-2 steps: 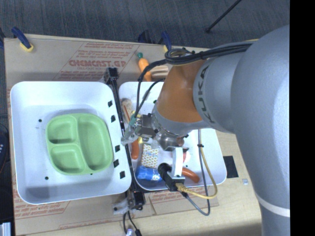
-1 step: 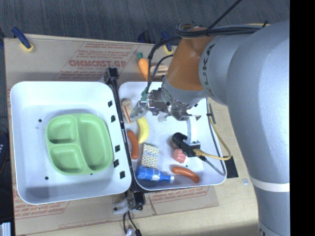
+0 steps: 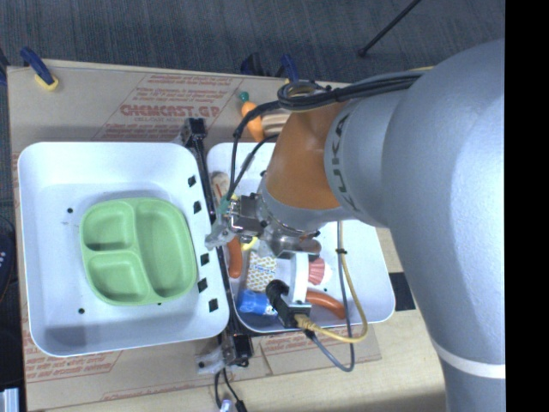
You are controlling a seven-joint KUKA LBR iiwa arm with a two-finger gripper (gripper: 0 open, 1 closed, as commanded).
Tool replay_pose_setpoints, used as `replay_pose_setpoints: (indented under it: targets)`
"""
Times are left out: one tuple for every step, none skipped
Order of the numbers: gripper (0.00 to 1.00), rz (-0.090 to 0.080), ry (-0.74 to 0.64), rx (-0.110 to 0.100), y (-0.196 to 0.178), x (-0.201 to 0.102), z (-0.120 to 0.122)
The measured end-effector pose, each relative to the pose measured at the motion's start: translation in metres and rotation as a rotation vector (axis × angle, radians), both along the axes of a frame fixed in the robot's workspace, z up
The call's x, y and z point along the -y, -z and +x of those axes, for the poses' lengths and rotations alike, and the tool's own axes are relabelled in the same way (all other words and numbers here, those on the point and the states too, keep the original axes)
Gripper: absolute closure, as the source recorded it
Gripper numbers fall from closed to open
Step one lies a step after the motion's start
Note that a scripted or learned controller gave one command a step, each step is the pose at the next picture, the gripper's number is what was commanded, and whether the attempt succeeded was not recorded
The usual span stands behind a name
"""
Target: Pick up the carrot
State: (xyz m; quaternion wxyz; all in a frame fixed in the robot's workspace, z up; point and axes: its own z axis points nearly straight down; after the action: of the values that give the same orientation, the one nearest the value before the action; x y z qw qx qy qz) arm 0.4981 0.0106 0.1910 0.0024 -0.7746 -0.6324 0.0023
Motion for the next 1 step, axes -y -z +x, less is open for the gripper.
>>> replay_pose_setpoints:
  targets:
    - [0.00,0.000,-0.009,0.003,-0.0004,0.0528,0.0426]
